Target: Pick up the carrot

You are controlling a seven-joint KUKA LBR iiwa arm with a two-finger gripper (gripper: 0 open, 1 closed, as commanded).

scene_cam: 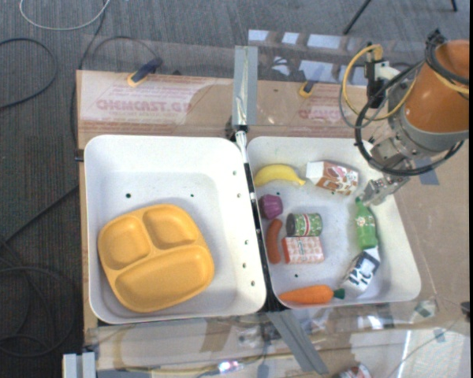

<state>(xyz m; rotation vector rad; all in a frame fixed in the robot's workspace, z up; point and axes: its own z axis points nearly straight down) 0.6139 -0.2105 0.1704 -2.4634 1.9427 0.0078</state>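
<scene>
1. Orange carrot (307, 294) lies at the right bin's (406, 262) near edge, beside the carton (363, 271).
2. Your hand (376, 190) hovers above the green bottle (365, 225); its spread is unclear.
3. Approach across the carrot's width, avoiding the wall.

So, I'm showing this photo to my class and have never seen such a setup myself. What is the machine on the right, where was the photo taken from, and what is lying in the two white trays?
The photo comes from one fixed camera above the bench, looking down at a slant. The machine is a robot arm, grey with an orange band, reaching in from the right; its gripper hovers over the right bin. That bin holds toy food: a banana, a carton, a purple onion, a sausage, a can, a small box, a green bottle, a black-and-white carton and the carrot near the front edge. The left bin holds a yellow divided plate. Nothing is visibly held.
</scene>
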